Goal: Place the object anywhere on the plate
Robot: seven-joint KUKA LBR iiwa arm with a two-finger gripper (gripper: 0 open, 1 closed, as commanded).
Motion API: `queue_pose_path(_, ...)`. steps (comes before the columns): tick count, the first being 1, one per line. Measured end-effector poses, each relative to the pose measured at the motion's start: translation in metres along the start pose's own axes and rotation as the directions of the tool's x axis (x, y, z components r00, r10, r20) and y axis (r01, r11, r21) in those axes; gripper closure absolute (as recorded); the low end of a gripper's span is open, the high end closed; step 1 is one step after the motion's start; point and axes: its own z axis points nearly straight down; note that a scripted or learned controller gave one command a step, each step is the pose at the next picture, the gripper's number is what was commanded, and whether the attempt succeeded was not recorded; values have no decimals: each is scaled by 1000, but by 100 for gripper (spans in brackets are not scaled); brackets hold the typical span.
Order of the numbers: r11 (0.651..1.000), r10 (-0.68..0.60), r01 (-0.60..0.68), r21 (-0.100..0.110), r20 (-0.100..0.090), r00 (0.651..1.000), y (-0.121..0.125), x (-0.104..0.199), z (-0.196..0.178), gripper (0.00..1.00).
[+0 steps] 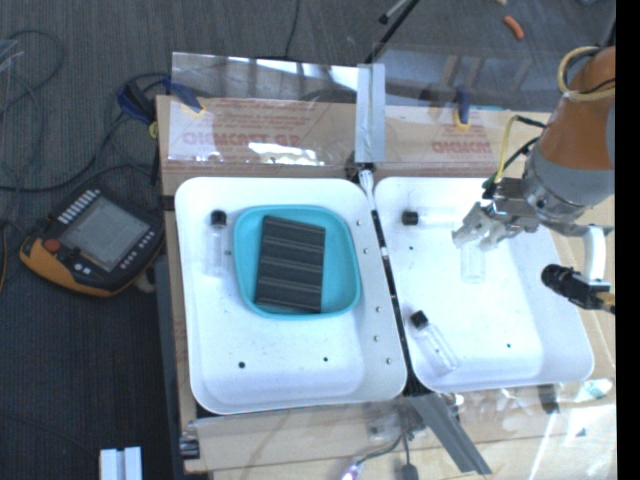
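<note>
A dark ribbed block [291,263] lies on the blue plate [343,286]; right of the plate, the gripper [478,233] grasps a clear vial [472,259]; two vials [432,336] lie nearby.

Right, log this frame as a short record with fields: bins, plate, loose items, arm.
left bin: holds the blue plate and one clear vial with a black cap beside the plate's left edge
plate contents: a dark ribbed block lies on it
right bin: three clear vials with black caps, one near the top left, one at the lower left, one under the pincer
pincer: above the right bin's upper part, over a vial; grasp cannot be judged
arm: enters from the right
</note>
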Motion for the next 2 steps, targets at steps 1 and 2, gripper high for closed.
queue_pose_path(1,1000,0,0,0,0,1000,0,0,0,0)
queue_pose_path(2,986,-165,165,-4,1,986,55,-28,-95,0)
